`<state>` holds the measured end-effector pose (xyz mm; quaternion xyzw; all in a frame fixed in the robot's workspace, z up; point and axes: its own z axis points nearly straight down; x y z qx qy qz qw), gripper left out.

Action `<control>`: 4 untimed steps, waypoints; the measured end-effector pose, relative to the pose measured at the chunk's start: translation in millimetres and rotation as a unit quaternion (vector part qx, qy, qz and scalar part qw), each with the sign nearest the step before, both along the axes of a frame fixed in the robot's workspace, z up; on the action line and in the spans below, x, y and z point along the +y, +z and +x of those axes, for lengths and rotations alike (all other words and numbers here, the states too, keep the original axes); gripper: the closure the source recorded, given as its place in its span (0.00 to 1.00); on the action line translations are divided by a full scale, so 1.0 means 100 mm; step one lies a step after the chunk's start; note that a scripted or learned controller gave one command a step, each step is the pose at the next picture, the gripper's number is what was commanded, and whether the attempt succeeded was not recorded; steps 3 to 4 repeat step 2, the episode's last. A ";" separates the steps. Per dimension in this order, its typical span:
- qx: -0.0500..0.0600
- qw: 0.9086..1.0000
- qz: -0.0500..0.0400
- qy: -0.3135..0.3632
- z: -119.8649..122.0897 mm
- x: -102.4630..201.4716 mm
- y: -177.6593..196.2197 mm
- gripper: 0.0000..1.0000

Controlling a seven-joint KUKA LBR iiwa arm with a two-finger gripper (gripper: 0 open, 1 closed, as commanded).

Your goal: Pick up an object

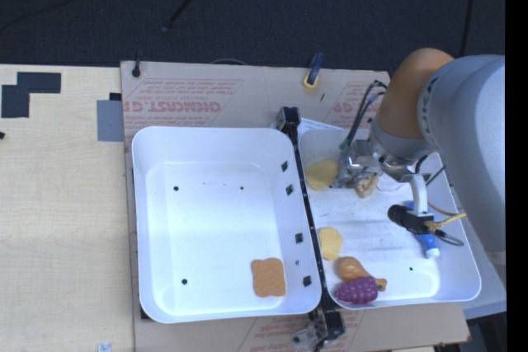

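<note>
Gripper (356, 169): low in right bin (462, 280) — finger state cannot be told.
Nearest object: yellow piece (322, 174) — just left, touching or nearly.

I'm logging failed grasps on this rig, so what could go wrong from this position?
The gripper is low in the right bin, close to the pale yellow round piece beside the black divider; a grasp there might clip the divider. A small tan object sits right by the gripper and could get nudged away. The purple grape bunch and orange piece touch, so lifting one may drag the other.
</note>
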<state>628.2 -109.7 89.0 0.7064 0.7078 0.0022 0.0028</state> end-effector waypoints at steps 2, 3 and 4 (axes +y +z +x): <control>0.006 1.000 0.001 0.000 -0.21 0.21 -0.04 1.00; 0.006 1.000 0.001 0.000 -0.21 0.21 -0.04 1.00; 0.006 1.000 0.001 0.000 -0.21 0.21 -0.04 1.00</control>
